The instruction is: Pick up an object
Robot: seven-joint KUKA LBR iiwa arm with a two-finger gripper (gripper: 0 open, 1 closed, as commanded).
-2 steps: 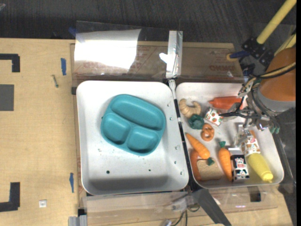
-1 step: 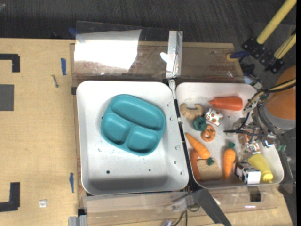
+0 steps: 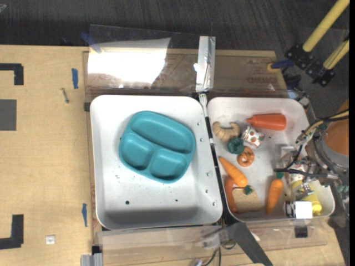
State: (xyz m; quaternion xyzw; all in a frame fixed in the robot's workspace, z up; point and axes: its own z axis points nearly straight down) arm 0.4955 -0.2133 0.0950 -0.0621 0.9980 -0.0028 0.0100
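Note:
The right white bin (image 3: 260,102) holds several toy foods. A red-orange carrot shape (image 3: 267,121) lies at the back, with a beige piece (image 3: 226,131), a teal piece (image 3: 237,145), a white-and-red cube (image 3: 252,138) and an orange ring (image 3: 246,158) near it. A carrot (image 3: 234,172), a bread slice (image 3: 247,199) and a second carrot (image 3: 274,194) lie toward the front. My gripper (image 3: 297,173) hangs low over the bin's right side, just right of the second carrot, above a yellow piece (image 3: 312,202) and a white square (image 3: 303,209). Wires and the wrist hide its tips.
The left white bin (image 3: 105,165) carries a teal divided plate (image 3: 157,145). A ridge (image 3: 209,148) separates the two bins. The arm's orange band (image 3: 339,140) sits at the right edge. Yellow bars (image 3: 330,18) stand at the back right.

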